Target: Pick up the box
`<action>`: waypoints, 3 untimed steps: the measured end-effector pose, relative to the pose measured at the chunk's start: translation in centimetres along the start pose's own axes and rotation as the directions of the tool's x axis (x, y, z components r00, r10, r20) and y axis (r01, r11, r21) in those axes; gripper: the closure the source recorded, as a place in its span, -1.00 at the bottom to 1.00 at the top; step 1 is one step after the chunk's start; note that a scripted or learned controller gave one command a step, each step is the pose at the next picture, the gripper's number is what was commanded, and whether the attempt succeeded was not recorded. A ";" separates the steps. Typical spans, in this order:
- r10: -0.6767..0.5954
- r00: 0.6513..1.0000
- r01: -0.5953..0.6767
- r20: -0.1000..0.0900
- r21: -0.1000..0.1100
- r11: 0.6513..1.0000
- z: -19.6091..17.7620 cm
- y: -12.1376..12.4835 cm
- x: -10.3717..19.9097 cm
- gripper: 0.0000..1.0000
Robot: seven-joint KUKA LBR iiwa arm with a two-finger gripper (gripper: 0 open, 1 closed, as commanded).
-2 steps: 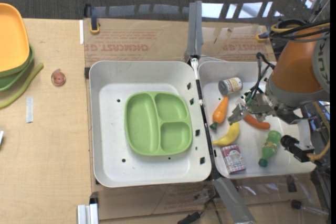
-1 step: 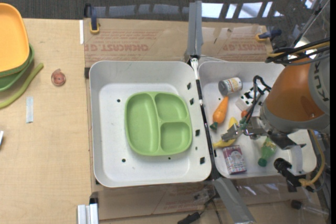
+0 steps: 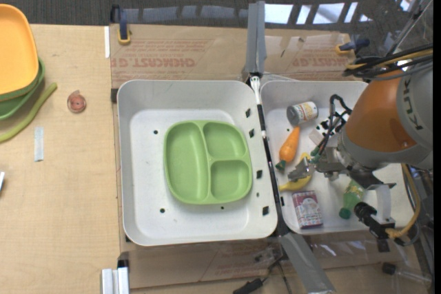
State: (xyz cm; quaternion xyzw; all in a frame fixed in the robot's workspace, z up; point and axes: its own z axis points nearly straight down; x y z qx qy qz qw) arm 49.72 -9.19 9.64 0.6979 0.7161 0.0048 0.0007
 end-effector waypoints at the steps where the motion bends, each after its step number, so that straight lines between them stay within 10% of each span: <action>1: 0.027 1.000 -0.027 0.007 0.015 1.000 -9.1 -1.7 5.9 -1.00; 3: 0.143 0.990 -0.143 0.009 0.012 0.990 -9.2 -1.6 5.8 -1.00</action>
